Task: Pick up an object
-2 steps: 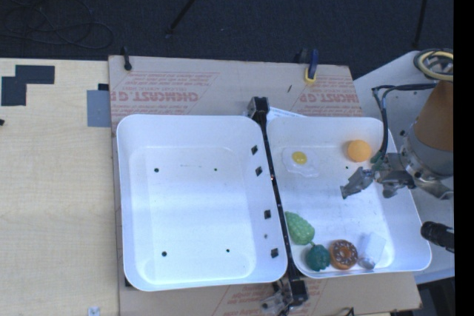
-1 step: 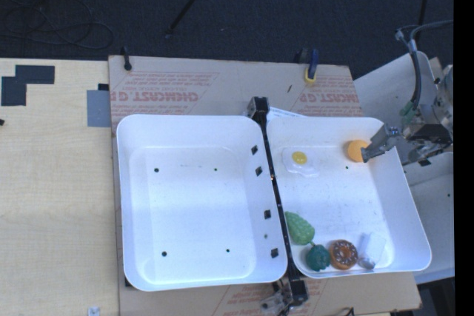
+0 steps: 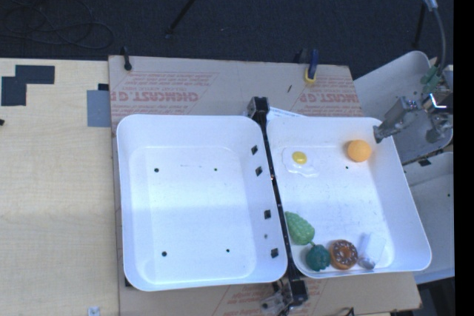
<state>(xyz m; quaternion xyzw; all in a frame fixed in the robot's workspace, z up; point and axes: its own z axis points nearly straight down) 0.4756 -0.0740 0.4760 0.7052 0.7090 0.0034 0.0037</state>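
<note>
On the worktop (image 3: 52, 181) two shallow white bins sit side by side on a sheet of cardboard (image 3: 222, 89). The left bin (image 3: 133, 159) shows bare white floor with a few small dark dots. The right bin (image 3: 404, 189) holds every loose object, so I'll place them by its walls. Along its near wall, a green leafy piece (image 3: 299, 227) lies close to the divider between the bins, with a dark teal lump (image 3: 318, 257) just beside it, a brown sprinkled doughnut (image 3: 343, 254) touching or nearly touching that, and a pale clear piece (image 3: 372, 248) next along. Toward the far wall, an orange ball (image 3: 358, 151) sits near the right-hand corner, and a fried egg toy (image 3: 300, 159) rests nearer the divider. The middle of this bin's floor is open room. The gripper (image 3: 385, 131) hangs over the far right rim, close to the ball but apart from it; whether its fingers are spread or closed I cannot tell.
</note>
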